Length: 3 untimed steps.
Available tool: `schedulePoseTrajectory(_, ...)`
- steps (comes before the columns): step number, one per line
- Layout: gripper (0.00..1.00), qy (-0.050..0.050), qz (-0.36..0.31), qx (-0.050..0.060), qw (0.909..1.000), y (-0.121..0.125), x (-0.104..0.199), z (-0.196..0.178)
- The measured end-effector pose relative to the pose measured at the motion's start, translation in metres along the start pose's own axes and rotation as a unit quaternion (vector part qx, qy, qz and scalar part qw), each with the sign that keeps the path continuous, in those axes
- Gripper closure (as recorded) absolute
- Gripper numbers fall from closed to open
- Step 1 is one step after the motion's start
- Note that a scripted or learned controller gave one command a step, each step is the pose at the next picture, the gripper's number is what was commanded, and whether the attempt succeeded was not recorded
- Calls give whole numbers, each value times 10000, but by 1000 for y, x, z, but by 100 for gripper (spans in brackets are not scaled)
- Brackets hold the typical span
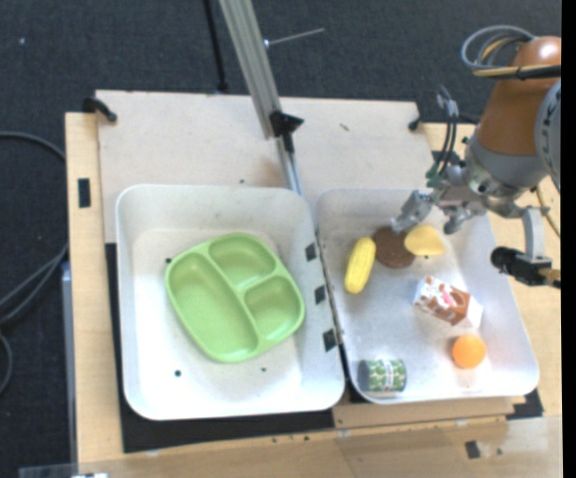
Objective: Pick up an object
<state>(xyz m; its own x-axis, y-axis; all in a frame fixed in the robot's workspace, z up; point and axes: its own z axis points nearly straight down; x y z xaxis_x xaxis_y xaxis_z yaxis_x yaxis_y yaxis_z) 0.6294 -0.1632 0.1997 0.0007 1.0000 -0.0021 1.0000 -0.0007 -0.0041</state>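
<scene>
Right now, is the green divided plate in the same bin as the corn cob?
No, the green divided plate lies alone in the left bin, while the corn cob lies in the right bin.

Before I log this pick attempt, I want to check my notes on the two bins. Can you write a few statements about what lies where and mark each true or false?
1. The green divided plate lies in the left bin. True.
2. The corn cob lies in the left bin beside the plate. False: it lies in the right bin, near its left side.
3. The gripper hangs over the far part of the right bin, near a brown round item and a pale yellow item. True.
4. The orange ball sits on the plate. False: it lies in the right bin, near its front right corner.
5. The green can stands upright at the far edge. False: it lies on its side at the near edge of the right bin.
</scene>
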Motion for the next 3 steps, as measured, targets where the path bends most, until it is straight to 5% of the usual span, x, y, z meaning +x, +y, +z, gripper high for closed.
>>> schedulePoseTrajectory(2,0,-2,6,-7,10000,1,-12,98)
schedulePoseTrajectory(3,100,-5,18,-46,10000,3,-13,84)
